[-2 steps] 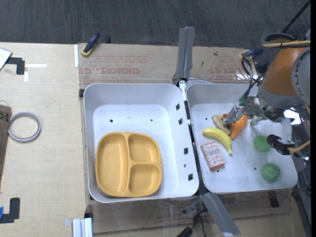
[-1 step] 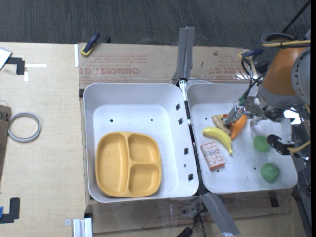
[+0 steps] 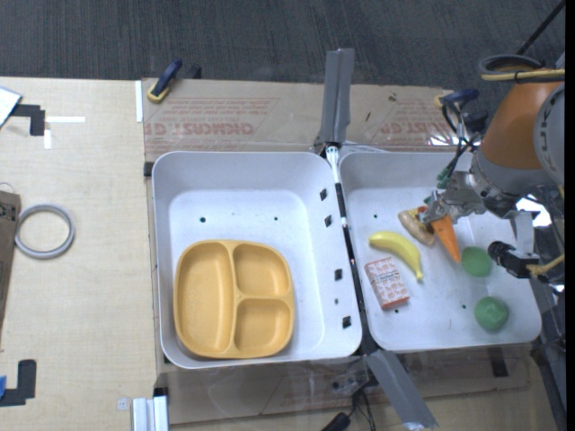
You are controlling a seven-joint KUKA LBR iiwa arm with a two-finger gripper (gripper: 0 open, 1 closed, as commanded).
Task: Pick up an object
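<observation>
Two shallow white bins sit side by side on the tabletop [image 3: 81, 330]. On the far left, a roll of tape [image 3: 43, 231] lies on the bare wood, well apart from the bins. The left bin [image 3: 243, 182] holds a yellow divided plate [image 3: 235, 297] in its near half. The right bin [image 3: 395, 326] carries the loose pieces: a small red-and-white box [image 3: 387, 283] near its left wall, a banana [image 3: 400, 250] just beside and behind that box, then a tan piece [image 3: 414, 224] touching an orange carrot [image 3: 446, 238]. Further right lie two green round items, one [image 3: 476, 261] just past the carrot's tip and another [image 3: 491, 312] nearer. The gripper [image 3: 439, 209] hangs over the carrot's far end, the arm [image 3: 519, 133] reaching in from the right. Whether the fingers are apart or together, I cannot tell.
</observation>
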